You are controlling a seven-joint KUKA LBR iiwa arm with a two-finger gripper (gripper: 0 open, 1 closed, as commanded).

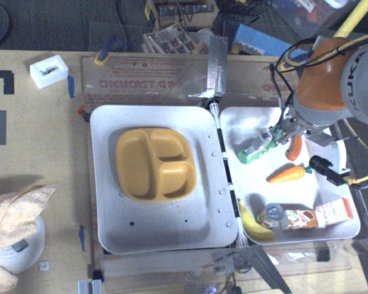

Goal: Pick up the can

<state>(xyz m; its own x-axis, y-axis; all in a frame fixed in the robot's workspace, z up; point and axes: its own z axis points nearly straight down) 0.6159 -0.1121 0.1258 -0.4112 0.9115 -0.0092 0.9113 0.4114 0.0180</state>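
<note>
Orange carton [319, 215] beside the can [273, 213]; its label print unreadable.

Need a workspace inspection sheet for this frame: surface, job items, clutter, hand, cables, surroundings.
Surface: two white bins; left bin holds a yellow divided plate.
Job's things: can at the right bin's near edge, between banana and carton.
Clutter: carrot, green-handled tool, red item.
Hand: hand low over the right bin's far half, apart from the can.
Cables: black and yellow leads near the wrist.
Surroundings: white box, cloth.
</note>
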